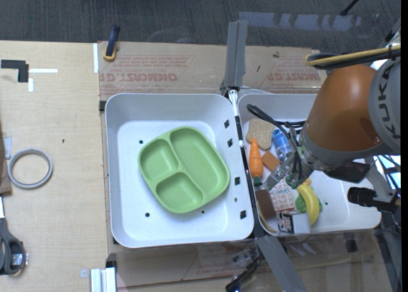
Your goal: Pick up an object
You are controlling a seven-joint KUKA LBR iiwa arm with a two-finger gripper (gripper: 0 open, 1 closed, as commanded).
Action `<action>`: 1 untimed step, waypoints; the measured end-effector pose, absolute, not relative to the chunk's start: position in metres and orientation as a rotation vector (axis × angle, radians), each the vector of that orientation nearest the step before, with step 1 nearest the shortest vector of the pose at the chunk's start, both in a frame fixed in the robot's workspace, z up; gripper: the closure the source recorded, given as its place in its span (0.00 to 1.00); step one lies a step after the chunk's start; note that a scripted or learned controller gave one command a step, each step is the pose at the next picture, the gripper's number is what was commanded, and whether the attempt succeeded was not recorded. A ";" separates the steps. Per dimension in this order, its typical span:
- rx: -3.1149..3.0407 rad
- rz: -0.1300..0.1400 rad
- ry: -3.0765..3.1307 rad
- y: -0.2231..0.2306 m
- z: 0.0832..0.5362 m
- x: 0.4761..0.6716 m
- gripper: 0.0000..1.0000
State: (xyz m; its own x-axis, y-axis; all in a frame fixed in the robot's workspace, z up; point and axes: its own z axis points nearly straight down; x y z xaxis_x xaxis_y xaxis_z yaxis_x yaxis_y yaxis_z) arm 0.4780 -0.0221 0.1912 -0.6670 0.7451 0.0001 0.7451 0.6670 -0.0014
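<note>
The right bin [331, 219] holds a pile of small items: an orange carrot [255, 159], a tan cookie-like piece [260, 132], a blue packet [280, 144], a yellow banana [310, 199], and a brown and white packet [280, 203]. My gripper [285, 176] hangs low over this pile, just right of the carrot and above the brown packet. The grey and orange arm covers the bin's right half and hides the fingers. The left bin [121, 157] holds a green divided plate [183, 169].
A roll of tape [28, 168] and scissors [9, 254] lie on the wooden bench at the left. A blue-handled tool [113, 42] rests on the cardboard behind the bins. A grey divider post [234, 61] stands between the bins at the back.
</note>
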 end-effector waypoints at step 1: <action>-0.733 0.001 -3.055 0.037 0.198 0.478 1.00</action>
